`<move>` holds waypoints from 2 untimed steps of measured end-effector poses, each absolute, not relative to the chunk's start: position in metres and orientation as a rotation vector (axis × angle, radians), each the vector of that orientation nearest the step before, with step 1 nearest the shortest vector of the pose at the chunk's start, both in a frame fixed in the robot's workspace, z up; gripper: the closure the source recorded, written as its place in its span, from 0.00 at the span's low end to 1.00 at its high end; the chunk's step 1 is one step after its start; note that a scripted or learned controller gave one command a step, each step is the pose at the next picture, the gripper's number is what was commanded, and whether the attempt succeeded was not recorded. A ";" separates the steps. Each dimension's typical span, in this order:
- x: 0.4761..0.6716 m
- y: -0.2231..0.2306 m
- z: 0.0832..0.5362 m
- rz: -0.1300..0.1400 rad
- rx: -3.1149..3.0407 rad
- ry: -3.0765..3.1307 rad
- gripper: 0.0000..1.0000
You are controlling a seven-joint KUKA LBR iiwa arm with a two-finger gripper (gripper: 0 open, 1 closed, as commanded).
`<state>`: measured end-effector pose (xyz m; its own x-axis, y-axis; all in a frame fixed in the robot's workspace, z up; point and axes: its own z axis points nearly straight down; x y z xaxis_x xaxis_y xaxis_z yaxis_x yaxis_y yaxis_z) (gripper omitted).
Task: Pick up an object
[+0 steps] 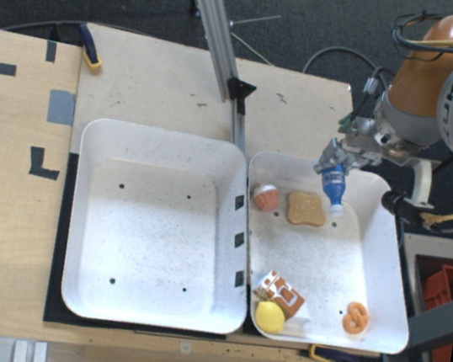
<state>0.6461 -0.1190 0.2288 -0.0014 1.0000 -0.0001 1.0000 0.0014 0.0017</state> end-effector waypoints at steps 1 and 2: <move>0.627 -0.059 0.233 0.000 2.217 2.230 1.00; 0.604 -0.011 0.221 -0.004 2.219 2.230 1.00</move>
